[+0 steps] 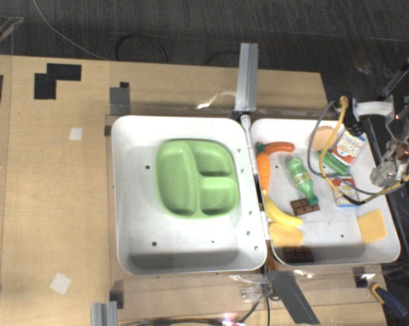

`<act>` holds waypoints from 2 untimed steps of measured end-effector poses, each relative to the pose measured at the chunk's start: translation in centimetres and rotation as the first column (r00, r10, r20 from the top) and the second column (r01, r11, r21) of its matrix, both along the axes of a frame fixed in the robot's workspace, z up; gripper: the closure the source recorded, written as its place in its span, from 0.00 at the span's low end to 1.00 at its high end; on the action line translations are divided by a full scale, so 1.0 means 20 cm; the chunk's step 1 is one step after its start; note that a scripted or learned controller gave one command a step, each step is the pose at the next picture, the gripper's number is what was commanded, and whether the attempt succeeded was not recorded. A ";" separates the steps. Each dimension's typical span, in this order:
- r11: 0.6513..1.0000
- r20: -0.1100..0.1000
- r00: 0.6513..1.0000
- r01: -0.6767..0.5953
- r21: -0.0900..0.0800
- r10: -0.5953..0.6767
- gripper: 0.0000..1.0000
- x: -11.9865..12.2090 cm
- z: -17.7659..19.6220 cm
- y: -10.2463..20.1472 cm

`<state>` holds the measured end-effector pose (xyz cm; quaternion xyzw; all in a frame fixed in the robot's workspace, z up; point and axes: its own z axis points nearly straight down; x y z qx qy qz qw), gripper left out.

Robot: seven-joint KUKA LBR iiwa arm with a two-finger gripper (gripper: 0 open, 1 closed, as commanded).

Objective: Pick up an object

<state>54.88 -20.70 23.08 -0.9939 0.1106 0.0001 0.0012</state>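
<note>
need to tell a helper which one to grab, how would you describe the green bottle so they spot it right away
Look at the right-hand white bin, the one crowded with toy food. Near its middle lies the green bottle, on its side and slanting, with the carrot to its left and a small brown chocolate bar at its lower end. It is the only translucent green item in that bin.
</note>
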 end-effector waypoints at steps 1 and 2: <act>0.997 0.005 0.997 0.071 0.001 -0.071 1.00 0.37 0.11 0.02; 1.000 0.005 1.000 -0.026 -0.002 0.026 1.00 0.61 0.17 0.02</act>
